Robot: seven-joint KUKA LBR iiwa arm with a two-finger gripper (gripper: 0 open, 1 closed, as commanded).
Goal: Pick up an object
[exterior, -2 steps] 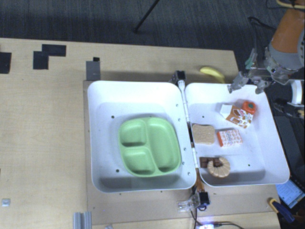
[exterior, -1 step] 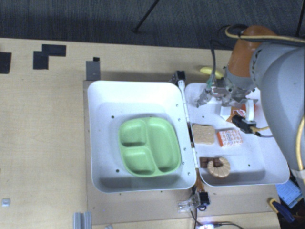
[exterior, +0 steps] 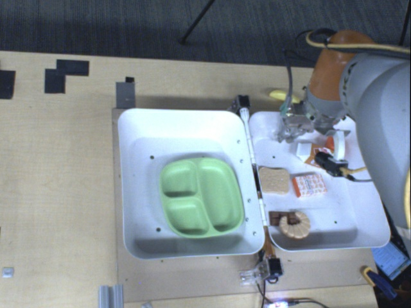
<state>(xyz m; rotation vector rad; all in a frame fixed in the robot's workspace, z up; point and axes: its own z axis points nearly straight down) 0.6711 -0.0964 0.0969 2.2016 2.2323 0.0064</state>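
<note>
Pale wood bench [exterior: 58, 172], dark carpet [exterior: 128, 11] behind; gripper [exterior: 290, 132] low in right bin [exterior: 366, 230], jaws' state unclear.

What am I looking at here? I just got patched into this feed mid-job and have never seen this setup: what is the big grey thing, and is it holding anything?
This is a single camera fixed above a bench, looking down at a slant. The big grey shape on the right is a robot arm with an orange band above its wrist. Its claw hangs over the far end of the right white bin.

That bin holds a tan spongy block, a small red-and-white packet and a round brown-and-cream item. The left white bin holds a green divided tray.

I see nothing clearly between the claw's fingers, so don't count anything as picked up yet.
</note>
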